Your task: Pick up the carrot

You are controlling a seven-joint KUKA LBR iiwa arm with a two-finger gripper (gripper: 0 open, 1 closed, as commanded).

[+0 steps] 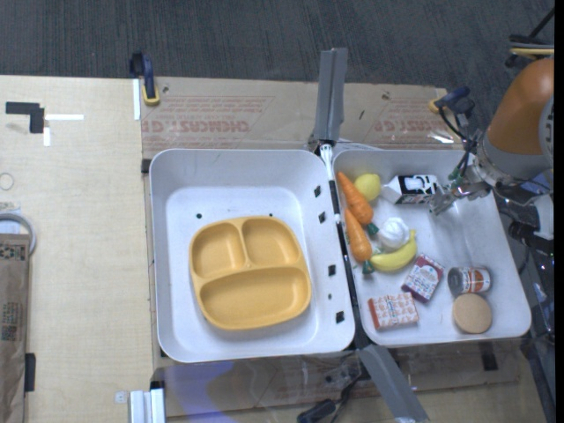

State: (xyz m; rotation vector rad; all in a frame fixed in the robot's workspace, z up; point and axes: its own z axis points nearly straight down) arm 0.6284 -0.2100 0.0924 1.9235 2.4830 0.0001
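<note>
Nearest us, cracker box (pixel 393 310) untouched; we judge nothing done: carrot (pixel 356 199) lies at bin's (pixel 515 276) nine o'clock, gripper (pixel 448 199) at one o'clock, spread uncertain.

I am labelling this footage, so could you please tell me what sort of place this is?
Probably a robotics lab bench: two white bins side by side, toy food such as a carrot, and the claw reaching in.

Bright, even overhead light washes the white bins (pixel 167 263), leaving only faint, soft shadows. Focus is slightly soft throughout. The dark floor (pixel 264 16) beyond stays dim.
</note>
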